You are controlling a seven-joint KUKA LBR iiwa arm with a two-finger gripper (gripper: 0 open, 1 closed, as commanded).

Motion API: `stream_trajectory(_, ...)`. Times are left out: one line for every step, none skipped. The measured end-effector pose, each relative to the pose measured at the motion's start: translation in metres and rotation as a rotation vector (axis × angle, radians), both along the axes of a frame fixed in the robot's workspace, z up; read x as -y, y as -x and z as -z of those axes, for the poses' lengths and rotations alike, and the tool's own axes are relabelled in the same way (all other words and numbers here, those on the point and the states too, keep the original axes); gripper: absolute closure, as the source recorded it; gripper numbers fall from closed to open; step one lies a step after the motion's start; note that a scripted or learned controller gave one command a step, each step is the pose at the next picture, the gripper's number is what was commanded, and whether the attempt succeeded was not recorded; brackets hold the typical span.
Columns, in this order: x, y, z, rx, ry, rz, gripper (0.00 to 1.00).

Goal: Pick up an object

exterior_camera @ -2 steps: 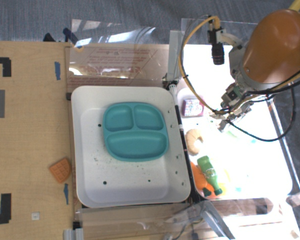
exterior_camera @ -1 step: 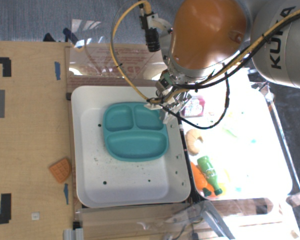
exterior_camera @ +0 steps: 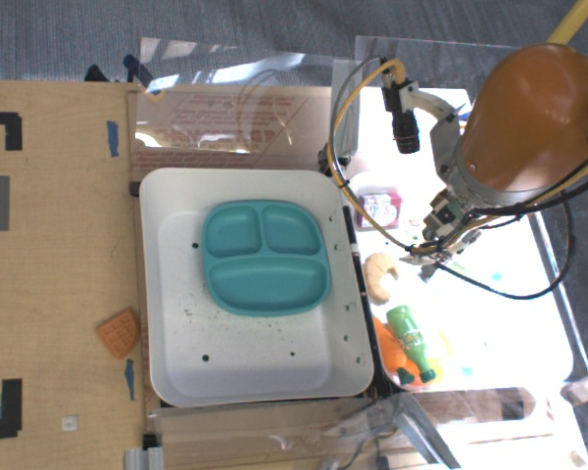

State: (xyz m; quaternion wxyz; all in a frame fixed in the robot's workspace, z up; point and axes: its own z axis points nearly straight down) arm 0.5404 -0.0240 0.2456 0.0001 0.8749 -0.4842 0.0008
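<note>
In the bright right bin (exterior_camera: pixel 510 302) lie a small pink and white box (exterior_camera: pixel 380 207), a pale croissant-shaped bread (exterior_camera: pixel 379 274), a green bottle (exterior_camera: pixel 410 339) and an orange carrot-like piece (exterior_camera: pixel 392 357). My gripper (exterior_camera: pixel 439 245) hangs over the right bin under the large orange band of the arm (exterior_camera: pixel 531 116). It is to the right of the bread and below-right of the box. Glare and cables blur the gripper's tip, and I see nothing held in it.
The left bin (exterior_camera: pixel 167 360) holds a teal divided plate (exterior_camera: pixel 266 258). A waffle-like toy (exterior_camera: pixel 118 333) rests on the cardboard sheet (exterior_camera: pixel 49 262) left of the bins. Yellow and black cables (exterior_camera: pixel 358 116) loop above the wall between the bins.
</note>
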Motion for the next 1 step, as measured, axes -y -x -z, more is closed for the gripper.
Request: stream_trajectory(-0.0532, 0.0103, -0.0298, 0.006, -0.007, 0.221, 1.0)
